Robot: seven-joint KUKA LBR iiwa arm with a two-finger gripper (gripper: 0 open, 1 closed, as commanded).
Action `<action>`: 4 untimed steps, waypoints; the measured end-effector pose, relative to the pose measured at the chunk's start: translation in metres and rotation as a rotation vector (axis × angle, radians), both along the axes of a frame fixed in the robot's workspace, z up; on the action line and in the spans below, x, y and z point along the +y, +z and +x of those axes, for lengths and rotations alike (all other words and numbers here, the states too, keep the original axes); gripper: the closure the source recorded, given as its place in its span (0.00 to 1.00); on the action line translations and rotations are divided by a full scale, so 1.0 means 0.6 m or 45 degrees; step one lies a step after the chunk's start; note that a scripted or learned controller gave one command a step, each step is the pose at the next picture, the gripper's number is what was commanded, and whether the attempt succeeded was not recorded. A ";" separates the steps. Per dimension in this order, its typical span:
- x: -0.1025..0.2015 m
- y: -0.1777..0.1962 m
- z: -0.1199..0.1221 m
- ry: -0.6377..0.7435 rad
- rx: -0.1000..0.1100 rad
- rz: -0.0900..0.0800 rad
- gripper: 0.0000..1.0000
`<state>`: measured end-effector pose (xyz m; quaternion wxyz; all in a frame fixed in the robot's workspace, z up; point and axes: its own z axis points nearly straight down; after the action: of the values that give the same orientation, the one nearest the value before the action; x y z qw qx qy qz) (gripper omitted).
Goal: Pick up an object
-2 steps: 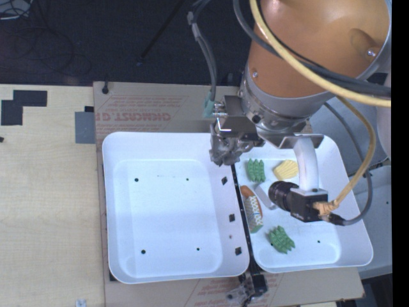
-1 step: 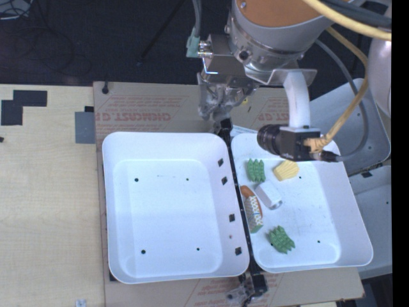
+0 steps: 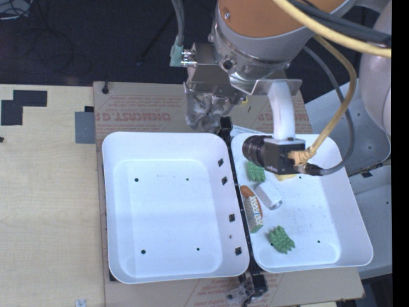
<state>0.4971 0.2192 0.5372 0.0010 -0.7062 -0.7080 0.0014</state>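
Three items (image 3: 254, 210) lie in the right bin (image 3: 339, 235); gripper (image 3: 208, 117) hovers top centre, finger state unclear, nothing picked.

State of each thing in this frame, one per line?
Gripper: raised above the bins' far edge, fingers unclear.
Left bin: flat on the bench.
Right bin: flat, holds items.
Green piece: lying loose.
Orange packet: lying by the divider.
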 end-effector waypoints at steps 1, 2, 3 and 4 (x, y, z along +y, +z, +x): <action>0.002 0.016 0.000 0.009 0.004 -0.003 1.00; 0.004 0.031 0.000 0.017 0.009 -0.004 1.00; 0.005 0.046 0.000 0.026 0.015 -0.006 1.00; 0.031 -0.003 -0.037 -0.001 0.007 -0.003 1.00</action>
<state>0.4747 0.2376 0.5352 0.0020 -0.7063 -0.7079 0.0040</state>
